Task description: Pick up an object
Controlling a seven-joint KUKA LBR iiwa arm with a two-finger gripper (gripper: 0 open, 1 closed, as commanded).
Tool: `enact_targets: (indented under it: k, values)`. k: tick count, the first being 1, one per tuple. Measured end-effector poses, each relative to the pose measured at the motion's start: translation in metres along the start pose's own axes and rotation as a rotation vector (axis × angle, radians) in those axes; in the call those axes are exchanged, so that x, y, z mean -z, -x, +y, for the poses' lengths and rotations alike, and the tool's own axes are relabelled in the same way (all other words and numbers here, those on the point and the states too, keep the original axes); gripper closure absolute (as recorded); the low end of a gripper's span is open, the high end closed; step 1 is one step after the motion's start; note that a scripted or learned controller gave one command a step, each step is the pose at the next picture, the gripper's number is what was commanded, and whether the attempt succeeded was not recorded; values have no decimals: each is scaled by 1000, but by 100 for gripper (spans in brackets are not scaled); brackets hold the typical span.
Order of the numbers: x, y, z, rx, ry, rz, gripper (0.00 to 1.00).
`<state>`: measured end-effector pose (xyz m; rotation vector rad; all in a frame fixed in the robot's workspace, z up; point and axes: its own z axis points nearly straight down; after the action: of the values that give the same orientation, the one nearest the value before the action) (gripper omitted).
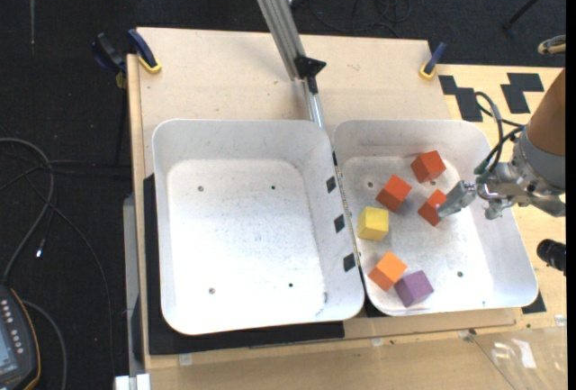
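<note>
closest to the lens sits the front rim of the left bin (243, 318), the bigger-looking of the two shallow white trays, with nothing but speckles on its floor. beside it the right bin (504, 280) carries all the blocks. the arm (547, 131) comes in from the right edge, grey with its orange band, and ends in the gripper (461, 197) low over the right bin's middle.

blocks next: an orange-red cube (428, 166) near the back, another orange-red cube (393, 192) left of the gripper, a yellow cube (373, 222) near the divider, an orange cube (388, 270) and a purple cube (414, 287) touching at the front. smallest in view is the red block (432, 207), partly hidden by the gripper tip.

as for progress, i judge the pick is at the grasp stage, not finished: the red block looks to sit on the bin floor, nothing is lifted. closing firmly and raising are what's left.

the jaws: the tip sits right against the red block, but i cannot tell how far apart they are, nor whether the block sits between them.
</note>
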<state>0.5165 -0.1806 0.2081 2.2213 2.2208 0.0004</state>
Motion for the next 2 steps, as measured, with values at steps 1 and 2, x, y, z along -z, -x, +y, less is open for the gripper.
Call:
enact_targets:
  k: [1,2]
  values:
    - [-115,-5,62,3,2,-3,0]
    - [-103,-6,61,4,1,-2,100]
